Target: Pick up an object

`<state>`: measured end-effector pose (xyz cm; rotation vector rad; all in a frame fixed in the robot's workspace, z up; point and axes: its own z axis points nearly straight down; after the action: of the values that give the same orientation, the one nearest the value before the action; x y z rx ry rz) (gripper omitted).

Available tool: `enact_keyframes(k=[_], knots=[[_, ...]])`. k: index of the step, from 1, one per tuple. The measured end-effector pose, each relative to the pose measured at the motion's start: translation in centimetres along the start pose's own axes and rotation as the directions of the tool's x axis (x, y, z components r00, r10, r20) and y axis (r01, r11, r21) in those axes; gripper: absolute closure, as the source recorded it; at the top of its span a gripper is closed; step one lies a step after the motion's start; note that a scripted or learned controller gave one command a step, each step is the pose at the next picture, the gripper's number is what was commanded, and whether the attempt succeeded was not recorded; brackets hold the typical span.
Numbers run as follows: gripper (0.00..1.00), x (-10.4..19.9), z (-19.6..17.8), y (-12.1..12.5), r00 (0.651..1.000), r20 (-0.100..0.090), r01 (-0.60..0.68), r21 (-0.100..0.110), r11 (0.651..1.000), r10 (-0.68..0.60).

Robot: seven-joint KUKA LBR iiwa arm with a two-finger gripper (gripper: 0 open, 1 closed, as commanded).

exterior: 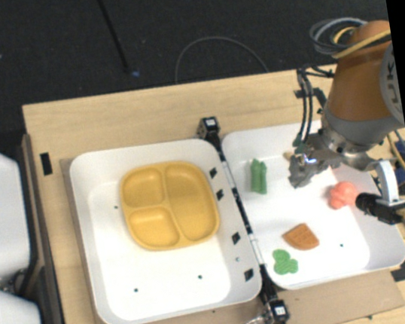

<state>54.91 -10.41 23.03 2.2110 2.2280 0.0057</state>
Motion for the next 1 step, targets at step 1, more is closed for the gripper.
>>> enact_keyframes(k=[1], knots=[[1.0,5.24,-1.29,1.08,1.0,0.0,0.0,0.001,1.0,0.0]])
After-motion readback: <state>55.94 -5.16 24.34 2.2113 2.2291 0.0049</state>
